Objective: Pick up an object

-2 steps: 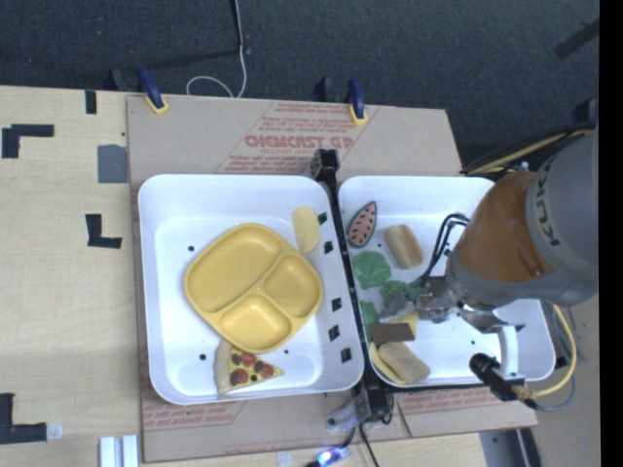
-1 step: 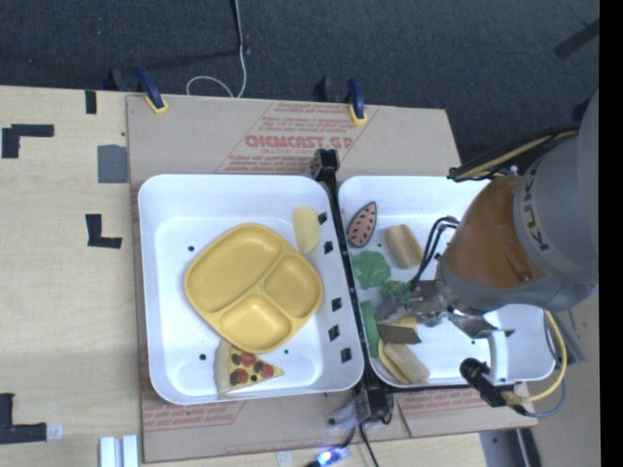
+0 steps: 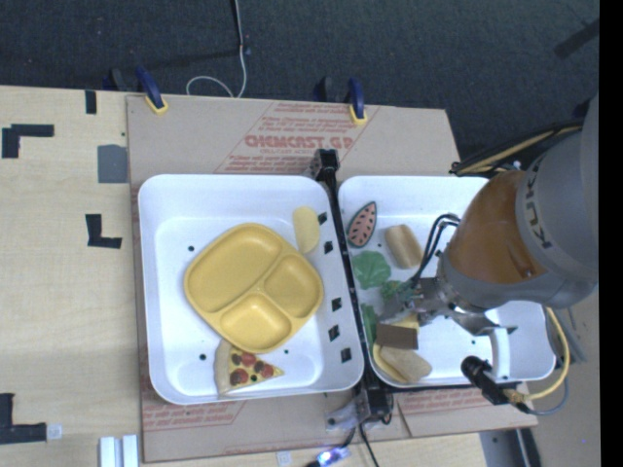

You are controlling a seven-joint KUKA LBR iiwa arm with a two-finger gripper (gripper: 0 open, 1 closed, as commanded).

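Camera view: the arm reaches from the right into the right bin (image 3: 506,363); the gripper (image 3: 414,305) hangs low over a brown block (image 3: 397,336), its state cannot be told. The block lies beside green leaf pieces (image 3: 371,269) and a bread roll (image 3: 404,364), likely light and stiff, best taken across its short sides. The divider wall is close; open room lies rightward

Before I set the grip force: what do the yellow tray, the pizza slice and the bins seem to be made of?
The yellow tray looks like moulded plastic, matte: one even colour, rounded compartments. The pizza slice seems a plastic or rubbery toy, with flat painted-looking toppings; which one is unclear. The left bin and right bin look like smooth, hard white plastic with rounded corners.
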